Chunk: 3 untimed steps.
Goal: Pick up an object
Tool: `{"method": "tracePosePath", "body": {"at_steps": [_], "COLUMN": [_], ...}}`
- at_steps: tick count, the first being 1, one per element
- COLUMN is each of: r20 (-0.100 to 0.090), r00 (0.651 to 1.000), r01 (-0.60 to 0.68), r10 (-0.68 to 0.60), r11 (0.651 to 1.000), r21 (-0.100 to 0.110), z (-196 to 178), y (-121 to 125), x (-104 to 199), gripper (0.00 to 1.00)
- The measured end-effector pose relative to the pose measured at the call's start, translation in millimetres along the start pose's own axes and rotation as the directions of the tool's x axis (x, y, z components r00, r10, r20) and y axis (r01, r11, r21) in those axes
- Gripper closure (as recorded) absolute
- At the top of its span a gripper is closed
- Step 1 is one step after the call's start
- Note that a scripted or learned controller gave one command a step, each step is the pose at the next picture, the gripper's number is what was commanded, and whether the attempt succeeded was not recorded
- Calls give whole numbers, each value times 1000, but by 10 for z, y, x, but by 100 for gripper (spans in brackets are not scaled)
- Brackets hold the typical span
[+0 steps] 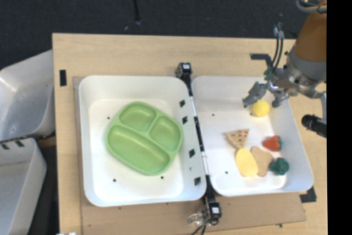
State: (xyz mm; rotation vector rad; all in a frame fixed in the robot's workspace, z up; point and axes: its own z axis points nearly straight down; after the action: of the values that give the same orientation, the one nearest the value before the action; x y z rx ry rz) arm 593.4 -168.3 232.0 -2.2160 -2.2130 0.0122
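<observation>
1. Nearest us, the right bin point(217, 181) held toy food, the green tray point(144, 137) at its nine o'clock.
2. We saw the gripper point(266, 95) spread wide, empty, just above the yellow ball point(260, 109).
3. We judged this the approach; next, descend and close.

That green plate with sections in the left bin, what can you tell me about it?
The light green divided plate, plastic by its look, is a rounded oblong with three moulded compartments: one long and two smaller. It lies flat, turned at a slant, near the middle of the left white bin. Nothing rests in it, and only the bin floor touches it.
</observation>
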Motion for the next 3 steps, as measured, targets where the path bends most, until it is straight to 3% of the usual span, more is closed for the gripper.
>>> {"method": "tracePosePath", "body": {"at_steps": [1,3], "r20": [2,3], "r00": [1000,1000], "r01": [2,4], "r10": [-2,-4], "r11": [1000,1000], "r21": [-14,-10], "z": [-81,903], "y": [25,100], "x": [5,37], "gripper": [0,0]}}
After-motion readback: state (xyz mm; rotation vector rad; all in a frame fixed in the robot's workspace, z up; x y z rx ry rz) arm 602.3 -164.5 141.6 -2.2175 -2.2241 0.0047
